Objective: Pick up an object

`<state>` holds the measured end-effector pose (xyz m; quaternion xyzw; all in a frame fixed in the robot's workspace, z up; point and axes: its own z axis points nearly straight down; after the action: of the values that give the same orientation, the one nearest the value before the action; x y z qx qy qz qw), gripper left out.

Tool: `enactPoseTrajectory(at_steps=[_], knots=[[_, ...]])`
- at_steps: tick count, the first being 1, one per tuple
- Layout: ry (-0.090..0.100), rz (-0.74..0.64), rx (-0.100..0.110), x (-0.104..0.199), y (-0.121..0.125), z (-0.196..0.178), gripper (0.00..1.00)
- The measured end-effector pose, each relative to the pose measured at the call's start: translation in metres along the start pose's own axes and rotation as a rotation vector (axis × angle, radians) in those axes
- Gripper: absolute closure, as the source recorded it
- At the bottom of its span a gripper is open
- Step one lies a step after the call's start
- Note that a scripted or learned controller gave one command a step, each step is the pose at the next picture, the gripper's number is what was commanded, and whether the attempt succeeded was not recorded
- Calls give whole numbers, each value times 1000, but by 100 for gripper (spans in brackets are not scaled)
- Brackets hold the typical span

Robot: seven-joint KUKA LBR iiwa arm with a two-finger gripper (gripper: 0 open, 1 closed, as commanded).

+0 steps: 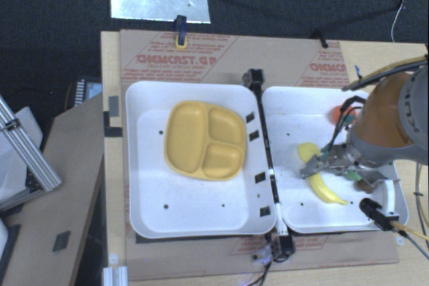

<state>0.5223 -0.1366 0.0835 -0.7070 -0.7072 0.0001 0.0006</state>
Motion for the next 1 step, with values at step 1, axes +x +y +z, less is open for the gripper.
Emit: enactPoseTrajectory(at_steps=[1], knots=[[-1, 1, -2, 0, 1, -11, 100]])
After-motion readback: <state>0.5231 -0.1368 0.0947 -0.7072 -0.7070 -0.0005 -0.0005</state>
